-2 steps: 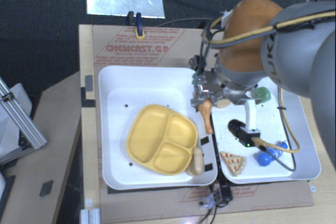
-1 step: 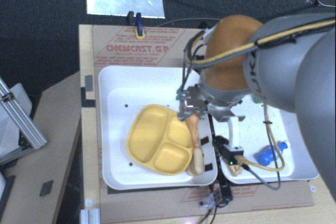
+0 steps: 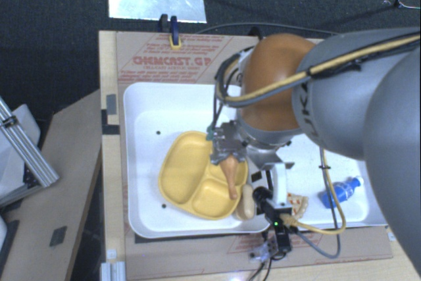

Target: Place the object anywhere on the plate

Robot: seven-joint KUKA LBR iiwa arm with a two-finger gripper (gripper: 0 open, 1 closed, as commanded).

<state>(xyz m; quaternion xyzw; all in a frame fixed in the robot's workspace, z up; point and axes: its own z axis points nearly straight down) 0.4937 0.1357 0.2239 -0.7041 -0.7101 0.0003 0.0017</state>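
Observation:
A yellow divided plate [image 3: 181,168] lies in the left white bin [image 3: 141,108]. My gripper [image 3: 225,156] hangs over the plate's right edge, under the orange band of the arm. A tan, elongated object [image 3: 231,179] pokes down from between the fingers and points at the plate's right rim. The gripper looks shut on its upper end. The arm's bulk hides most of the gripper's top.
A beige rounded piece [image 3: 247,202] lies just off the plate's right rim. A flat crust-coloured piece [image 3: 298,204] and a blue bottle [image 3: 341,191] sit in the right bin. Cables [image 3: 309,228] trail along the front edge.

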